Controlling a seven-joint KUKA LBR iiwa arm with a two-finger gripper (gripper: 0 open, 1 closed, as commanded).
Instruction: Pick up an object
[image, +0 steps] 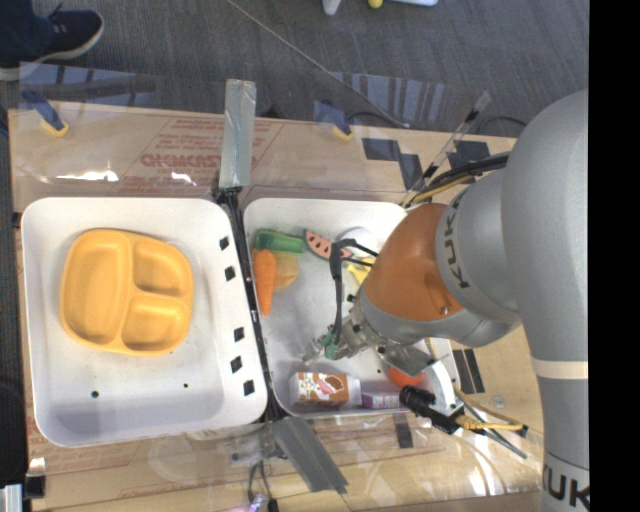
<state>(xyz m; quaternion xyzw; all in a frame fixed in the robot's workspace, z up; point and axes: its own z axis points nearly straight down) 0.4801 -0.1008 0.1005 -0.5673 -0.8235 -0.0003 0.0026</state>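
- Gripper (335, 343) low in right bin (300, 395), above bottle (325, 388); finger state impossible to tell.
- Carrot (265, 280) against bin's left wall.
- Yellow plate (125, 290) in left bin (50, 400).

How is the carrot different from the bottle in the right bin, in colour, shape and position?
The carrot is orange and tapers to a point; the bottle is brownish with a printed label and a blunt, rounded form. The carrot lies lengthwise along the right bin's left wall, while the bottle lies crosswise at its near edge. Both lie flat in the same bin, untouched by the gripper.
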